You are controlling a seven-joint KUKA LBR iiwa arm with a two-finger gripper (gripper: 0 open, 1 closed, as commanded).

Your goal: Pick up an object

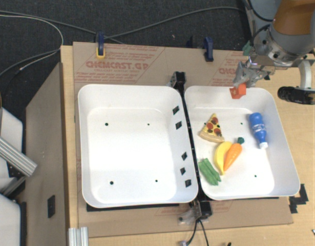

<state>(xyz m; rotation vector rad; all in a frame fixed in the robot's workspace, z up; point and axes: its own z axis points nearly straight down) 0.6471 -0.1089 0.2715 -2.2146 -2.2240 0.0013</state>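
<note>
the gripper (pixel 240 87) is closed on a small orange block (pixel 238 91), held between its fingers just under the tips, above the right bin's (pixel 280 188) far rim.

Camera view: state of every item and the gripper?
gripper: raised over right bin's far rim, shut on orange block
orange block: held between the fingers, lifted
pizza slice toy: lying flat in right bin
blue bottle: on its side
banana: lying under the carrot
carrot: lying across the banana
green pea pod: lying flat, near rim
</note>
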